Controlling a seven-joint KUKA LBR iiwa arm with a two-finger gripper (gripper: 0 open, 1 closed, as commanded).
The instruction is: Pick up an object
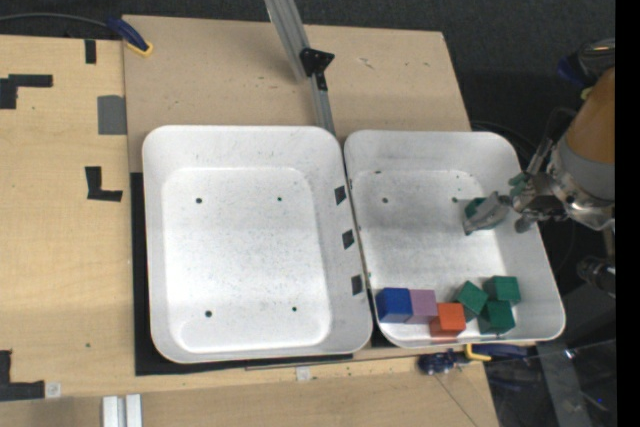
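Observation:
Several small blocks lie along the front edge of the right bin point(430, 141): a blue cube point(394, 303), a pale purple cube point(424, 303), an orange cube point(450, 317) and three green blocks point(490, 303) clustered at the front right corner. My gripper point(484, 213) reaches in from the right and hovers over the right-hand middle of that bin, well behind the blocks. Its tip looks grey-green and blurred, so I cannot make out whether anything sits in it.
The left bin point(240, 140) stands beside the right one, sharing a middle wall. A slanted metal post point(285, 5) rises behind the bins. The arm's orange band point(600, 125) is at the right edge. Wooden bench surrounds both bins.

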